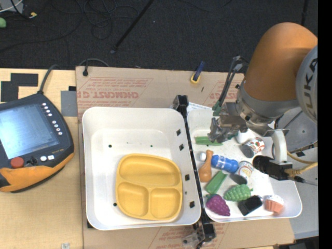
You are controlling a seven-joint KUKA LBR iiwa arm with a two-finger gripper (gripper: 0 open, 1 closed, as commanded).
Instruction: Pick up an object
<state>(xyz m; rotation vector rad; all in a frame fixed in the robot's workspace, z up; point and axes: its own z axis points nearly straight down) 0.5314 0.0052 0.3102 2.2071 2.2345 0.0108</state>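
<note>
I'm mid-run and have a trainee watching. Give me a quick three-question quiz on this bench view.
1. True or false: the yellow divided tray lies in the left bin.
2. Which bin is the pincer over? A left, B right.
3. What colour is the toy grape bunch beside the green one?

Key: 1 true; 2 B, the right bin; 3 purple.
</note>
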